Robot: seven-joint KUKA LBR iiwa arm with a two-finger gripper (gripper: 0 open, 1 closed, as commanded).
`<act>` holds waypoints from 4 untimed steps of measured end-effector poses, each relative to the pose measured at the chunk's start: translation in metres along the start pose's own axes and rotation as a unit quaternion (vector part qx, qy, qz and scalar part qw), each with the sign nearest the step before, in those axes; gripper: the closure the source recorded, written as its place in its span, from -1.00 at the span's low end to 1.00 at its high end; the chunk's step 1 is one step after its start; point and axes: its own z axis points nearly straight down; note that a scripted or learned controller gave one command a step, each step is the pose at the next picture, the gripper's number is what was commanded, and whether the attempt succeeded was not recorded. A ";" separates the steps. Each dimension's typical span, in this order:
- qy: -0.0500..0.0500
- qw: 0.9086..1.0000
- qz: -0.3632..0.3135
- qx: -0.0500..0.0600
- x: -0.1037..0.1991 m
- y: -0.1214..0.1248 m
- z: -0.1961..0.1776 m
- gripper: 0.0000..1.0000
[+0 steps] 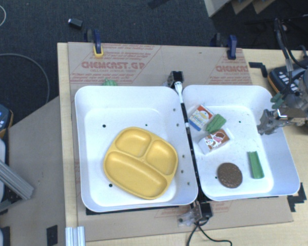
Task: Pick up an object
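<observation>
The gripper (265, 123) hangs over the right edge of the right bin (277, 186); whether it is spread or closed cannot be told. In that bin lie two snack packets (208, 129), a green piece (216, 122), a brown disc (229, 175) and a green block (255, 164). The left bin (87, 152) holds a yellow divided plate (140, 161).

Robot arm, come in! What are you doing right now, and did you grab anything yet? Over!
Gripper at right bin's right edge, nothing seen in it. Green block, brown disc, packets untouched. Yellow tray in left bin. Nothing blocking.
</observation>
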 end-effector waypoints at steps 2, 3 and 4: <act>-0.001 1.000 0.001 0.001 0.017 -0.001 -0.079 1.00; -0.003 1.000 -0.001 -0.016 0.037 -0.001 -0.216 1.00; -0.001 1.000 0.002 0.002 0.037 -0.001 -0.057 1.00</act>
